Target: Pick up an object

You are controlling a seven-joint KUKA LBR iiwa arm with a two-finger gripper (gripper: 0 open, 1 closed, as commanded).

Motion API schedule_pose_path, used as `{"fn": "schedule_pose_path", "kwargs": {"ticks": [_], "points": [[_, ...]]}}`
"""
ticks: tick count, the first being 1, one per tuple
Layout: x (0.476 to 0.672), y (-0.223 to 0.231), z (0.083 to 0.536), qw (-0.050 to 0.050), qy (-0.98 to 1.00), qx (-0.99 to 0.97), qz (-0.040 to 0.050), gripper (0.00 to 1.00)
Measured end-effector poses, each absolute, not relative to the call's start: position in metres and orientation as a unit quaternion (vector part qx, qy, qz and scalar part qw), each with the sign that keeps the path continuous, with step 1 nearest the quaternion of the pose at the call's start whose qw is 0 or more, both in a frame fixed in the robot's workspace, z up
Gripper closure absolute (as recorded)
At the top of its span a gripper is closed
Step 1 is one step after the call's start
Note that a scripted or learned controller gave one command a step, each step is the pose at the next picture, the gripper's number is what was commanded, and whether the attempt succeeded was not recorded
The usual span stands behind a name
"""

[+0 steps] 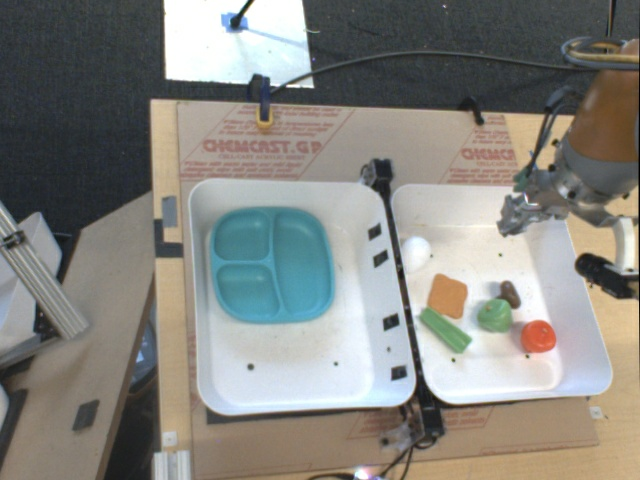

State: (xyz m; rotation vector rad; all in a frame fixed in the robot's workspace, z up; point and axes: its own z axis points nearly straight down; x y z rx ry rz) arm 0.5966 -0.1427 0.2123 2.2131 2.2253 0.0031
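The right bin (470, 203) holds a white egg-like ball (414, 251), an orange square piece (448, 295), a green stick (445, 329), a green round fruit (494, 315), a small brown piece (510, 293) and a red tomato (538, 337). My gripper (514, 216) hangs over the far right part of this bin, above bare floor, well behind the brown piece and the green fruit. Nothing shows between its fingers.
The left bin (230, 368) carries a teal divided plate (272, 264). A black divider with clips (392, 278) runs between the bins. Cables cross the cardboard (300, 138) behind the bins. A metal bracket (40, 283) stands at the far left.
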Motion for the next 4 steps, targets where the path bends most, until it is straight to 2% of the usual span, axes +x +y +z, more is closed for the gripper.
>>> {"fn": "schedule_pose_path", "kwargs": {"ticks": [1, 2, 4], "points": [[0.592, -0.144, 0.273, 0.002, 0.709, 0.705, 0.0011, 1.0], [0.594, -0.093, 0.271, 0.001, 0.71, 0.705, 0.0005, 1.0], [0.562, -0.001, 0.255, 0.0, 0.709, 0.705, 0.0, 1.0]]}}
